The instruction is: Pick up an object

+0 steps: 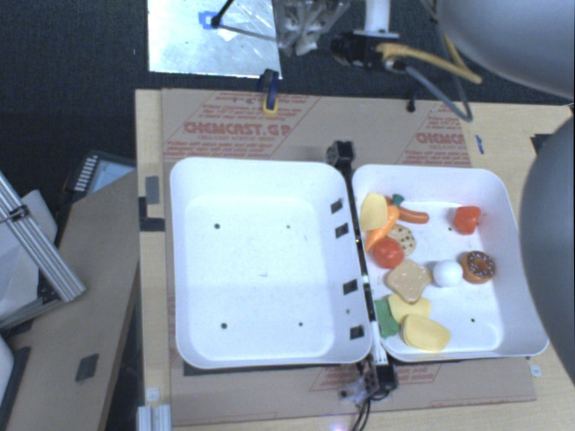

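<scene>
Where the two white bins meet, the right bin (503,196) holds all the small toy foods, gathered mostly toward its left half. Against the dividing wall lies a yellow piece (373,211), with an orange carrot (412,214) just beside it and a second orange strip (380,233) slanting below. A red tomato-like ball (387,253) sits under that, touching a speckled cookie (402,238). Below them rests a tan slice of bread (409,281), and just to its right a white egg (446,274) touches a chocolate doughnut (478,267). A red piece (465,219) lies apart near the bin's upper right. Toward the near edge, a green piece (384,316) lies against the divider, with a pale yellow shape (411,308) beside it and a larger yellow lump (425,333) in front.

The left bin (193,196) shows its bare white floor with a few dark dots. Both bins sit on a brown cardboard sheet (234,124) printed with red lettering, which lies on the table (99,268).

The pincer (301,25) hangs at the top of the view, well away from the bins, above a shiny metal plate (180,25); whether its fingers are apart or together I cannot tell, and nothing is seen in its grasp. The grey arm (503,16) bulks across the upper right corner.
</scene>
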